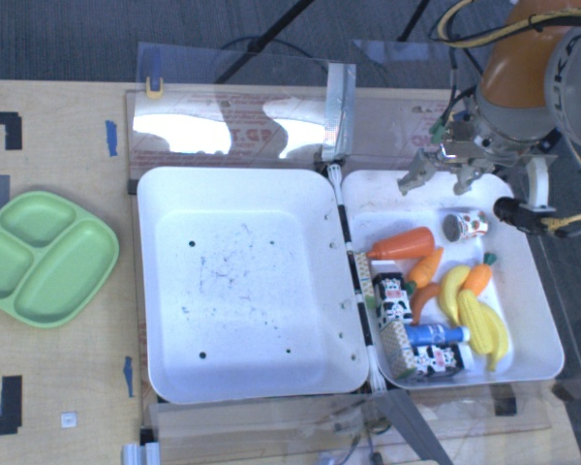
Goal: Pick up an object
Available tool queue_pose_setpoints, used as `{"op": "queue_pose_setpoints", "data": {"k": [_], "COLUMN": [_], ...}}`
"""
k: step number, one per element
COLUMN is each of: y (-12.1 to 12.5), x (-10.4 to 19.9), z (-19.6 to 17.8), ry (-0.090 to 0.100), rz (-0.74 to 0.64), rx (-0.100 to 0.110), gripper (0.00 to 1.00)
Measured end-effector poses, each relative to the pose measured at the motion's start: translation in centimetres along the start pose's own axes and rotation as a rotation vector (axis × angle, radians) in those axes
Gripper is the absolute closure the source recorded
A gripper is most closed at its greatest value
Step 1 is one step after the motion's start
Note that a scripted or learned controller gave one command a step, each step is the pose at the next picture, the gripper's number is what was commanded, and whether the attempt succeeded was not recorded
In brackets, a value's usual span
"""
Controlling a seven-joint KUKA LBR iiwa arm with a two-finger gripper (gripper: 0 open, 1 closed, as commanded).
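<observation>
My gripper (440, 179) hangs over the far part of the right bin (542, 356), its fingers spread open with nothing between them. Below it in the bin lie an orange bottle (402, 243), a small can (465, 226), two carrots (426, 264) (476, 279), yellow bananas (479, 320), a blue tube (436, 335) and two cow-patterned cartons (394, 299) (436, 359). The can sits closest to the fingers, just toward the near side and right of them.
The left bin (242, 260) lies beside the right one, sharing a middle rim. A green divided plate (44, 257) rests on the bench at far left. A clear upright panel (232, 124) stands behind the left bin. Cables hang near the arm's wrist (523, 76).
</observation>
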State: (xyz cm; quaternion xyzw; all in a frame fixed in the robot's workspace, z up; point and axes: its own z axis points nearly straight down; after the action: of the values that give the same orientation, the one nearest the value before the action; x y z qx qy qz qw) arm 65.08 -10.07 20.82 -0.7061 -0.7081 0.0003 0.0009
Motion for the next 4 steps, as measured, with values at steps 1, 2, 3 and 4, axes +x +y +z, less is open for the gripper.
{"op": "queue_pose_setpoints", "data": {"k": [1, 2, 3, 4], "y": [-3.0, -9.2, -8.8, -12.9], "x": [-2.2, -5.5, -5.4, -6.2], "z": [9.5, 12.2, 10.8, 7.3], "ry": [-0.001, -0.002, -0.004, 0.001], "rz": [-0.010, -0.209, -0.210, -0.251], "rx": [-0.002, -0.007, -0.018, 0.000], "gripper": [0.00, 0.00, 1.00, 1.00]}}
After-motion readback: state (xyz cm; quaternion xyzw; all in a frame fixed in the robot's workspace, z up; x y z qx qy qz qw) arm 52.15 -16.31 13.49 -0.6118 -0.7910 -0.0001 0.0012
